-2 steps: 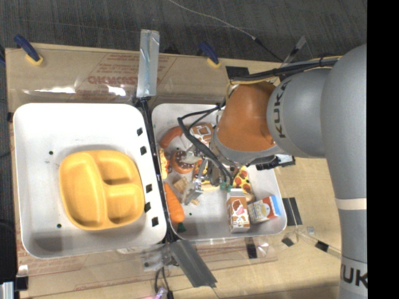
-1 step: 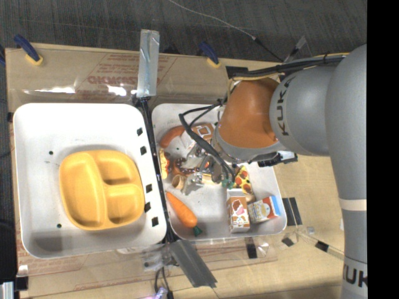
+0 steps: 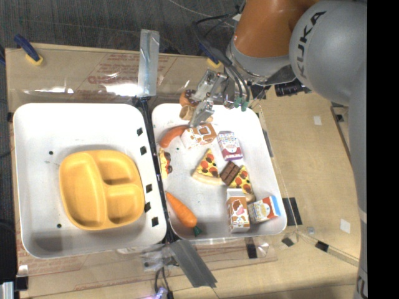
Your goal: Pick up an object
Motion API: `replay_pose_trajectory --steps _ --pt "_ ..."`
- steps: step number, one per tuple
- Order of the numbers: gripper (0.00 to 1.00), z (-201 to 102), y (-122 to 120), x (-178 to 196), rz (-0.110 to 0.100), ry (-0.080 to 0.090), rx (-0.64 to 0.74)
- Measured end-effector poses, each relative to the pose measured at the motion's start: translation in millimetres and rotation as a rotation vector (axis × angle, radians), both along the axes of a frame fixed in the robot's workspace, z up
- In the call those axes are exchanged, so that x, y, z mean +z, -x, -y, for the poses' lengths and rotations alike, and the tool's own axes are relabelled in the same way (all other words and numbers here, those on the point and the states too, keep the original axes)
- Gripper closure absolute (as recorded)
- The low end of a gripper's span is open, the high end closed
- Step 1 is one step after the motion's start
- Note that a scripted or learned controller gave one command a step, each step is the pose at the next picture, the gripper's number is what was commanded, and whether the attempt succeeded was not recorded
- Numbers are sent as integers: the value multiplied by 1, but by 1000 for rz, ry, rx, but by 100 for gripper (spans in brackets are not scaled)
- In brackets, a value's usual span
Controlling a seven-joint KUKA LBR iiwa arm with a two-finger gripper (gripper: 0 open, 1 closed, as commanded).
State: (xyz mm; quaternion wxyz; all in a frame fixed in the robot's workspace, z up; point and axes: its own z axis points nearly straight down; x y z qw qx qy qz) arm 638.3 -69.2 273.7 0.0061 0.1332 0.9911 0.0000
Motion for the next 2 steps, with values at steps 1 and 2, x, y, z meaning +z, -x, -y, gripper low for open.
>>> replay_pose_trajectory --steps 1,2 --pt "100 -1 0 7 -6 1 6" --pt "100 -2 -1 17 -4 2 12"
